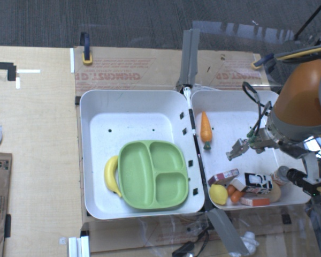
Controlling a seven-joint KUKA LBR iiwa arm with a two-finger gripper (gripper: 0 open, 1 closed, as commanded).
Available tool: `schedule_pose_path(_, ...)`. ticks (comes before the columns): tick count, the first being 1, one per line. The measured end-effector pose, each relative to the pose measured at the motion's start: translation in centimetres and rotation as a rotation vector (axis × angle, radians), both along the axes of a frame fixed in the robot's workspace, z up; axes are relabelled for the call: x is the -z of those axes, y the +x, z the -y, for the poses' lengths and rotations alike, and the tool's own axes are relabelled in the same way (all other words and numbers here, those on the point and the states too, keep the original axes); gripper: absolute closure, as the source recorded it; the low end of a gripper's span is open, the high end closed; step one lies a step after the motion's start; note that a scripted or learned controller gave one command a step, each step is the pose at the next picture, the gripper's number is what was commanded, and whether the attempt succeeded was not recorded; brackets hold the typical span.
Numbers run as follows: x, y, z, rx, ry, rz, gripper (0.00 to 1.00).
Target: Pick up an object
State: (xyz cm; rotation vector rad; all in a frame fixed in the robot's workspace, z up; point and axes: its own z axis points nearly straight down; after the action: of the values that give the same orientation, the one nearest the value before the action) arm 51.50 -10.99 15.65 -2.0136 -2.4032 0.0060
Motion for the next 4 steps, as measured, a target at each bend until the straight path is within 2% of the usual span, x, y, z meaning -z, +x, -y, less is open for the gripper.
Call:
schedule_pose_path(1,6.8,-3.7,1.1,-0.008,0.001,0.003,0.0)
schedule_pose_path(2,6.3,-3.7,1.3,-0.002,0.002,-0.001,1.0)
schedule_pose_path(3,-3.2,-2.4,-6.7,0.22,-0.004,0.002,1.0)
schedule_pose_path(4,-3.1,-3.6,-11.7,0.538,-0.007,0.0,1.0)
